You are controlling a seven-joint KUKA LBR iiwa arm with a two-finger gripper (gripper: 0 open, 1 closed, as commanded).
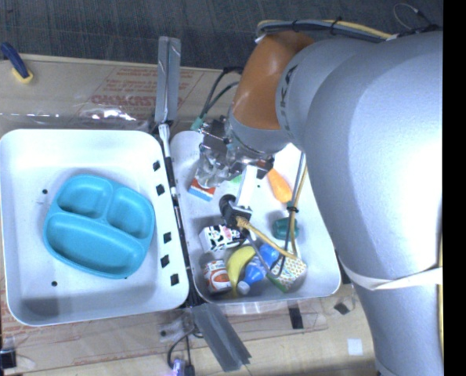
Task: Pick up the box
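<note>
Camera view, nearest first: a toy heap (248,261) crowds the right bin's (323,233) front; beyond it lies the box (202,187), small, probably light stiff card (best pinched across its short sides), directly under the gripper (214,165), whose opening I cannot tell

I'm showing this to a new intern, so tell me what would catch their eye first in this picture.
The big grey arm with its orange band dominates the right side, reaching down into the right bin. Next comes the bright blue divided tray lying alone in the left bin. Then the jumble of small colourful items, a yellow banana-like piece among them, crowded at the right bin's near end.
</note>
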